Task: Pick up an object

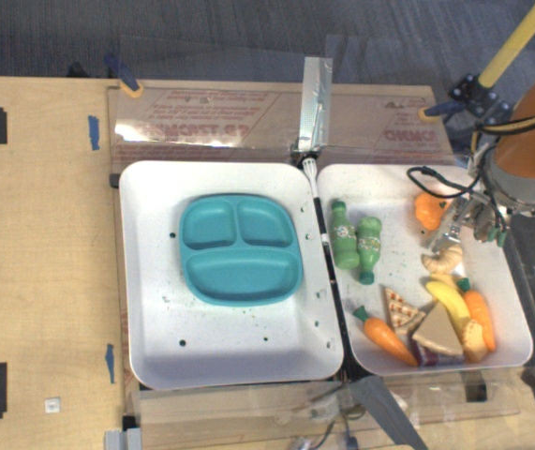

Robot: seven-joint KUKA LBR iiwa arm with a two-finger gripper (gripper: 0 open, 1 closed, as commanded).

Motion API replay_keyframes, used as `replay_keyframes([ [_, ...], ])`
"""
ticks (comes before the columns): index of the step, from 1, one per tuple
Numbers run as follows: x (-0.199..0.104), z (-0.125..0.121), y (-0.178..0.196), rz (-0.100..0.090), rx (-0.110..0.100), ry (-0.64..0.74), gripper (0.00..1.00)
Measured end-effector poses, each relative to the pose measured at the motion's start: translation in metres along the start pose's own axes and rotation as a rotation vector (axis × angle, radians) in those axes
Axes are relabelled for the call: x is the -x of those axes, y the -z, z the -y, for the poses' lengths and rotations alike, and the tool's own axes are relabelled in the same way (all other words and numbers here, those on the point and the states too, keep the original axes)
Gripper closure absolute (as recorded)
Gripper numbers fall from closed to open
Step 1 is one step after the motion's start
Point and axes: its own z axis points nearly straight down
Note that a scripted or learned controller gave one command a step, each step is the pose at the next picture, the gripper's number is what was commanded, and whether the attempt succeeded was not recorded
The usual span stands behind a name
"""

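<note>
1. Left white bin [145,336] holds a teal divided plate [241,248].
2. Right white bin [393,190] holds toy food: two green bottles [356,244], banana [447,298], carrot [387,338].
3. Claw [453,235] hangs over the right bin beside an orange fruit [427,212]; its opening and hold cannot be told.

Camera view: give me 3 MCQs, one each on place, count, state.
1. Where does the teal divided plate lie?
A. left bin
B. right bin
C. on the bench outside the bins

2. How many green bottles lie in the right bin?
A. one
B. two
C. four

3. How do the bottles rest?
A. lying side by side
B. stacked on the plate
C. standing on the banana

Answers:
1 A: the plate sits in the middle of the left bin.
2 B: two green bottles show near the divider.
3 A: both lie flat on the bin floor, next to each other.
</note>
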Motion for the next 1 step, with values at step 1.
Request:
replay_keyframes([
  [1,0.0147,-0.0105,-0.0011,-0.063,-0.025,-0.165,1.0],
])
